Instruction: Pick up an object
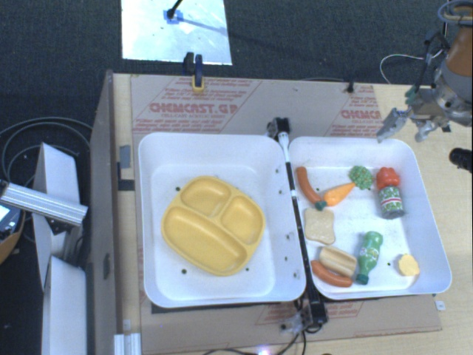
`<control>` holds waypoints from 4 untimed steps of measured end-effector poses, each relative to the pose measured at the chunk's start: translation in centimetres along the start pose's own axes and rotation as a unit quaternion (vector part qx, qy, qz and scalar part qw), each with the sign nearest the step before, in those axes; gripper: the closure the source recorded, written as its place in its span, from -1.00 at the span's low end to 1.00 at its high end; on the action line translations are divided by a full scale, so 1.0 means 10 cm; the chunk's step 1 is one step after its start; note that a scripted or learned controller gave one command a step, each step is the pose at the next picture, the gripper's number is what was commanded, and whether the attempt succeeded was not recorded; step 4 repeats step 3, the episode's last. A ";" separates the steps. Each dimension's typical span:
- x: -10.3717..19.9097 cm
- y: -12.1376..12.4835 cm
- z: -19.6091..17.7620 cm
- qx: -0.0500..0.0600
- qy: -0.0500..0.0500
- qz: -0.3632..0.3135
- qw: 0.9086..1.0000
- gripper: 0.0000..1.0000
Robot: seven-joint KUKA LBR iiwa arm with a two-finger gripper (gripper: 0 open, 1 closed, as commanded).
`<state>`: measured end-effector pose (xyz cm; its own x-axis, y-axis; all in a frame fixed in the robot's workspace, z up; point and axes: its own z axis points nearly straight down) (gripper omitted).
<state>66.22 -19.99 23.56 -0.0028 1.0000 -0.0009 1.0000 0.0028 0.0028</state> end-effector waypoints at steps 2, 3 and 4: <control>0.79 -0.47 1.51 0.001 0.000 -0.001 1.000 -1.00; 0.79 -0.46 1.40 -0.001 0.000 -0.002 1.000 1.00; 0.79 -0.46 1.40 -0.001 0.000 -0.002 1.000 1.00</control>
